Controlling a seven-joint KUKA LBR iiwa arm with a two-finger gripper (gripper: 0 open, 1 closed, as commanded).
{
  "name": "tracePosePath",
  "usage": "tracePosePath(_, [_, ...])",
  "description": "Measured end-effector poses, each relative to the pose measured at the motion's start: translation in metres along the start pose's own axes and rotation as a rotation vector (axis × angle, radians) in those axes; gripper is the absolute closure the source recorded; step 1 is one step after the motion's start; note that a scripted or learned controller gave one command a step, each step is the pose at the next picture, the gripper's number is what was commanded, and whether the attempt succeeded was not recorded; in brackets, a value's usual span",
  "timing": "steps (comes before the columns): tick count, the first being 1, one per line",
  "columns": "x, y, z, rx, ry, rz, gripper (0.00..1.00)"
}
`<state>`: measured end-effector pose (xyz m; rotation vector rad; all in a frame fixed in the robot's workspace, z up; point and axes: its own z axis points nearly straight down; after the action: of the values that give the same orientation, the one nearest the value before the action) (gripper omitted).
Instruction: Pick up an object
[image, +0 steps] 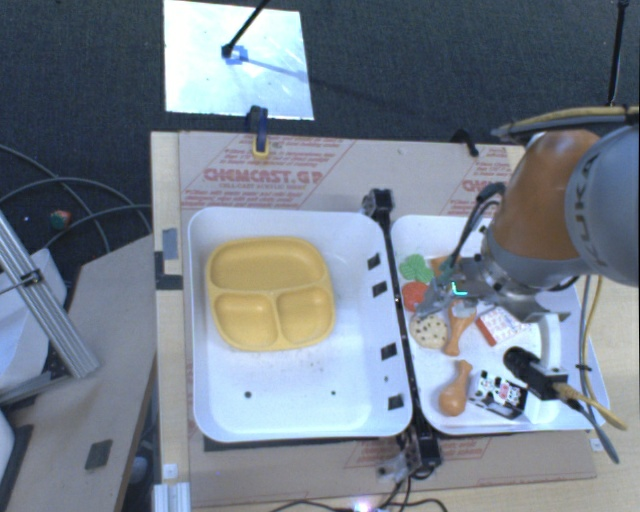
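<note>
Where arm (560, 210) looms, toys (440, 320) vanish.

The arm (575, 205) is seen entering from the right side of the view, and it is bent downward. Its grey body carries an orange band just above the wrist. The wrist is pointed down and to the left. The pincer (437, 297) is held low, and a small green light is seen on it.
</note>
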<state>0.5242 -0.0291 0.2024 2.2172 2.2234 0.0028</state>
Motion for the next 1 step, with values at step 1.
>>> tracePosePath(1, [-0.0025,-0.0391,0.0192,0.004,0.0,0.002,0.0])
